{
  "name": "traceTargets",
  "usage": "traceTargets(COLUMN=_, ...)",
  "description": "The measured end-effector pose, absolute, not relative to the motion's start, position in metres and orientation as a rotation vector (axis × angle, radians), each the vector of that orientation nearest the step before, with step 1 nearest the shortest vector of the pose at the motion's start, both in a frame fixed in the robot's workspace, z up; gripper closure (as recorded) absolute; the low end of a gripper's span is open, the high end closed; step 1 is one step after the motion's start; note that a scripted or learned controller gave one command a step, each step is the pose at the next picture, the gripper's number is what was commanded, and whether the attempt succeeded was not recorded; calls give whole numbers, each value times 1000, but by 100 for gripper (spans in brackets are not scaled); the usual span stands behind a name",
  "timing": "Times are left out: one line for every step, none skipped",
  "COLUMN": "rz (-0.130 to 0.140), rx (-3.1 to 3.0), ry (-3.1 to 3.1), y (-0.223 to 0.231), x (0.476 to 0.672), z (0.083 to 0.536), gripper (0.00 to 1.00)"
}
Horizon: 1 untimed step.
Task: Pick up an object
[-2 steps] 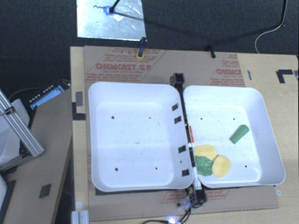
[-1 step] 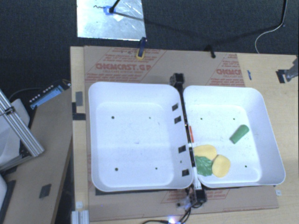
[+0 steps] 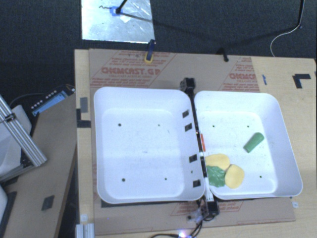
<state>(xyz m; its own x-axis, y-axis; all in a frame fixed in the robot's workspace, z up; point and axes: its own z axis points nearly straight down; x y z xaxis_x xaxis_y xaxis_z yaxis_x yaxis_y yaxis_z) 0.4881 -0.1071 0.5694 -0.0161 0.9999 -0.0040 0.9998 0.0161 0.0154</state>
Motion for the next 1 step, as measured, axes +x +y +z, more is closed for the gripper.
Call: traceTargets(rz=12, rx=2193, ry=2231, y=-107, x=488, z=569, gripper=0)
